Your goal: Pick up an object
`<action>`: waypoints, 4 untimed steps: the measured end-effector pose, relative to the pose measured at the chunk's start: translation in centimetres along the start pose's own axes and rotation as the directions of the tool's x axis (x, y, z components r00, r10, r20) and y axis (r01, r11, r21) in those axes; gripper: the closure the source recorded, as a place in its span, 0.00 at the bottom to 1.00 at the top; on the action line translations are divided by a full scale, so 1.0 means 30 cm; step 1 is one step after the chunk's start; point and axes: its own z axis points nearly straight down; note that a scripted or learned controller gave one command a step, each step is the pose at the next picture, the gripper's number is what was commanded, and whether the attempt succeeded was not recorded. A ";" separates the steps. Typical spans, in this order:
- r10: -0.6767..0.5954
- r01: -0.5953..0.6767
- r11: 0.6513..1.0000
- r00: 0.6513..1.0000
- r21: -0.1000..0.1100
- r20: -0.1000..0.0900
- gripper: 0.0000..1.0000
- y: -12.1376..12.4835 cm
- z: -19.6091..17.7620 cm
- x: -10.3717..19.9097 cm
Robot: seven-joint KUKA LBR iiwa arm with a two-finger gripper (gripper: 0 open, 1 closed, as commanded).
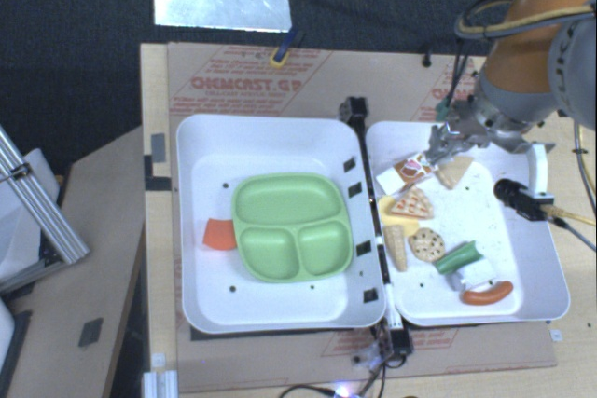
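Found the gripper [446, 144] low over the far end of the right bin [552, 286], toward its left corner, under the grey and orange wrist. Could not tell whether wide or narrow, the wrist hiding that part; saw nothing clearly held. Lay just beneath and beside it two likely targets: a tan wedge [455, 171] and a small red-and-white piece [411, 169], close to one another. Sat nearer the middle of the left edge a pizza slice [410, 203], then a cookie [426, 244] beside a pale yellow piece [397, 248]. Rested toward the near right corner a green piece [457, 255], a white piece [479, 272] and a red sausage [487, 294]. Held, in the left bin [189, 200], a green divided plate [289, 226] with an orange piece [220, 235] by its left side. Judged the main risk as crowding: closing between wedge and red-and-white piece could have pinched both, or nudged one aside and caught neither. Judged also that the flat, thin wedge might have slipped out, and that working so near the bin's far wall could have jammed the descent.
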 end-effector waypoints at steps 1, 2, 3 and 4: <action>-0.002 0.002 1.000 1.000 -0.001 -0.001 1.00 0.027 -0.034 0.170; -0.002 0.002 1.000 1.000 0.000 -0.001 1.00 0.049 -0.013 0.357; 0.002 -0.002 1.000 1.000 0.002 0.001 1.00 0.003 0.004 0.431; 0.002 -0.002 1.000 1.000 0.000 0.001 1.00 0.013 0.011 0.464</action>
